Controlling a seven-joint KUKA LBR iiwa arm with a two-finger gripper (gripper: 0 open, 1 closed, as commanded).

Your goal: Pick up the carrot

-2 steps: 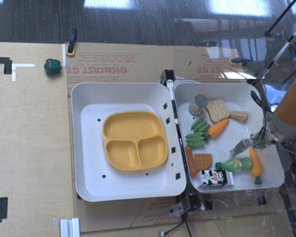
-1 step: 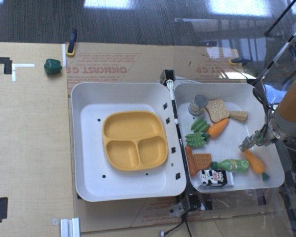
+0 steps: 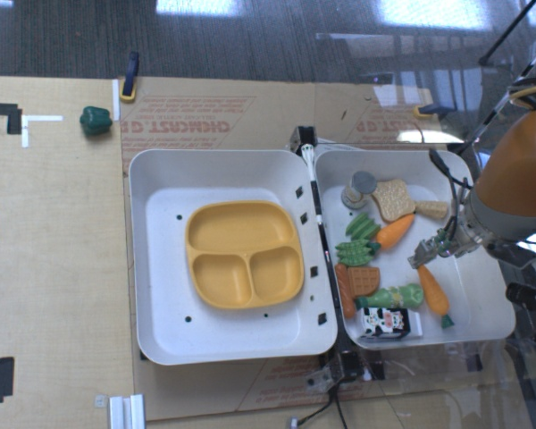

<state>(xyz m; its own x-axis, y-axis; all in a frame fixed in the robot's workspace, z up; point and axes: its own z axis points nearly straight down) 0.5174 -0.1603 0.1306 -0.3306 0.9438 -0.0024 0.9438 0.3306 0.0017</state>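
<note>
Cardboard-topped bench [image 3: 54, 284], two white bins side by side. Left bin [image 3: 143, 266] beside the right bin [image 3: 482, 324], carrying a yellow divided plate [image 3: 241, 226]. Arm [image 3: 518, 168] reaching in over the right bin's far-right rim. Gripper [image 3: 426, 256] low over the right bin's middle, nothing visibly held; too small and blurred to say how far open.

Step in hand, by judgement: closing in for the grasp. Carrot [image 3: 433, 291] in the right bin's near-right part, just beside the gripper, lying flat. Second carrot [image 3: 395, 231] toward the right bin's centre, touching green leafy toys [image 3: 362, 231]. Best to settle on one, the near-right one having bare floor along its right side. Line up across its width, not along its length; come straight down at mid-body; keep off the green piece [image 3: 397, 296] at its left. Lift slowly: smooth taper likely to slip.

Carrot's look: orange, short, tapered, small green end toward the right bin's near rim, angled slightly.
</note>
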